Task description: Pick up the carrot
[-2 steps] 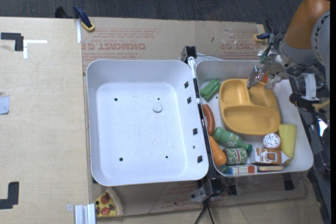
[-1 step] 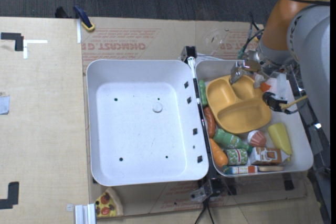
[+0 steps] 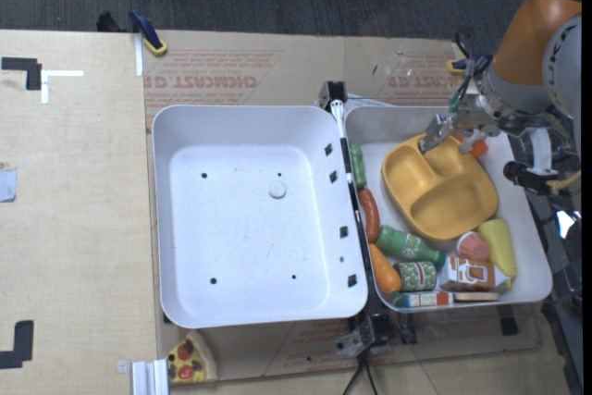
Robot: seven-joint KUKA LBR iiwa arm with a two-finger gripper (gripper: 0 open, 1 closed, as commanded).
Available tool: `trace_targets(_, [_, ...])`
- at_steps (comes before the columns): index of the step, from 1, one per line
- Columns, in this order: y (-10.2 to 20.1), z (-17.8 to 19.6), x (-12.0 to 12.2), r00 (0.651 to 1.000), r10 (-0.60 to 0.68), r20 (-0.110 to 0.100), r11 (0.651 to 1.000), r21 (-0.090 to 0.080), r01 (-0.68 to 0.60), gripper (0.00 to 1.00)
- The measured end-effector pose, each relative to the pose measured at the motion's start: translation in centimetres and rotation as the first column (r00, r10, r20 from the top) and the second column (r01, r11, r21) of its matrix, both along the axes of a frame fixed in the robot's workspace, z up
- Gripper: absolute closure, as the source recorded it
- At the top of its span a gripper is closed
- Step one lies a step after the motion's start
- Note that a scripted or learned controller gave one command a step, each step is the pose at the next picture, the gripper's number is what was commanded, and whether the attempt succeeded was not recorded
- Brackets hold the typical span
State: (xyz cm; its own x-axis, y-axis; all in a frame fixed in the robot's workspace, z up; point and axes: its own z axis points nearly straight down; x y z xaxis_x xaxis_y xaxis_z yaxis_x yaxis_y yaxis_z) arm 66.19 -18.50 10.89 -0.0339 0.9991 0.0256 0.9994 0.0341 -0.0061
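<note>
Carrot: we place the carrot (image 3: 383, 270) in the right bin (image 3: 536, 287), at its near-left corner, lying against the wall shared with the left bin (image 3: 245, 120).
Carrot axis: long axis runs roughly along that shared wall, slightly slanted; the thicker end appears nearer the front, though we cannot be sure.
Neighbours: a reddish sausage-like item (image 3: 369, 213) lies just beyond it along the same wall; a green bottle (image 3: 405, 244) and a small can (image 3: 417, 276) sit just beside it on the right. We judge the space around it tight.
Key relation: the carrot lies toward the front-left of the bin from the gripper (image 3: 442, 134), well apart, with the yellow dish (image 3: 442, 191) between them.
Jaws: they hang at the far rim of the yellow dish; whether they are apart or together we cannot tell. Nothing is seen between them.
Arm pose: the arm (image 3: 541, 42) enters from the right, wrist bent down over the back of the right bin.
Next move (our judgement): travel forward and left across the dish, then align the jaws across the carrot's short width.
</note>
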Motion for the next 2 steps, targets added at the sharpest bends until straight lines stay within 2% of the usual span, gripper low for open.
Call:
trace_targets(1, [6.03, -0.51, -0.03, 0.998, 0.055, 0.017, 0.997, -0.046, -0.054, 0.0])
trace_targets(2, [6.98, -0.99, -0.37, 0.998, -0.057, 0.012, 0.997, -0.052, 0.057, 0.0])
